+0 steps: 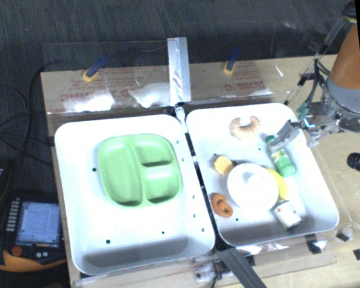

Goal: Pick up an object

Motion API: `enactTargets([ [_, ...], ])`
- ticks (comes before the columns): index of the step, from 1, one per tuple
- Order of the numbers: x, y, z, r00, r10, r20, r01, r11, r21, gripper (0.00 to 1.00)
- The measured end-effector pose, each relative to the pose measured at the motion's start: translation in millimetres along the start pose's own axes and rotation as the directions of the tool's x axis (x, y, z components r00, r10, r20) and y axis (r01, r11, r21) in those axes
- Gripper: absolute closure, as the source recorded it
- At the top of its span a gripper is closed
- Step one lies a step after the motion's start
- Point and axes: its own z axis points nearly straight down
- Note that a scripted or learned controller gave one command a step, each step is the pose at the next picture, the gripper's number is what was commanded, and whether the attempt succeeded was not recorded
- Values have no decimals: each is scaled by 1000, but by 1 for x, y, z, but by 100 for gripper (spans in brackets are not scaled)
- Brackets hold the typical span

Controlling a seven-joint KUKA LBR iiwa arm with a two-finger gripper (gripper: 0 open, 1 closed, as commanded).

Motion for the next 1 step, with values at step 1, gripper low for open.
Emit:
enactTargets([
  [1,5,1,45,997,74,1,-74,997,1,0],
])
